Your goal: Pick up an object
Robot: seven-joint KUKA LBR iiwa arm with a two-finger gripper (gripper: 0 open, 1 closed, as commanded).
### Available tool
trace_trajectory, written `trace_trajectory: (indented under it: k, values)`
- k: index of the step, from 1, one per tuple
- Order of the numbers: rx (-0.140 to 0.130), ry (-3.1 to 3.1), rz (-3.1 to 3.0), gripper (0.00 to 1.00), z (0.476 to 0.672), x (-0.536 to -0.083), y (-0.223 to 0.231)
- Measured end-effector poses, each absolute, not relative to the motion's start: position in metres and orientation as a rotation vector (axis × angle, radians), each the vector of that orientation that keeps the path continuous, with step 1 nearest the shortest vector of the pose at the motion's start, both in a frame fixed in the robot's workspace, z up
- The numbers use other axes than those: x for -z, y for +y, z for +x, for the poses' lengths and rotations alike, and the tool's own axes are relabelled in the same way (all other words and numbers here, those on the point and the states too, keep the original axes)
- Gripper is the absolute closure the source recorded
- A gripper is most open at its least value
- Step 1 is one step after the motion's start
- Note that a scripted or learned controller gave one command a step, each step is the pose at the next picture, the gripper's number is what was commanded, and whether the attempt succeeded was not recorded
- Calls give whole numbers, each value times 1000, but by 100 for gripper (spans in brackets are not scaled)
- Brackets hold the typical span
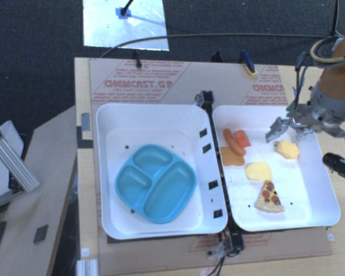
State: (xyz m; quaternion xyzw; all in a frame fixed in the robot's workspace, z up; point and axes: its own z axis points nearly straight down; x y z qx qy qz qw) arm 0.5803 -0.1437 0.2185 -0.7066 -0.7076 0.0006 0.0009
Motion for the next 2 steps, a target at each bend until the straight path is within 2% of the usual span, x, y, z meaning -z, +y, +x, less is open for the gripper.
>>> trace_trajectory:
  k: [1, 2]
  values:
    - [-3, -2220, -2218, 0, 582, -156, -141]
    - [-1, -2222, -2219, 0, 576, -112, -140]
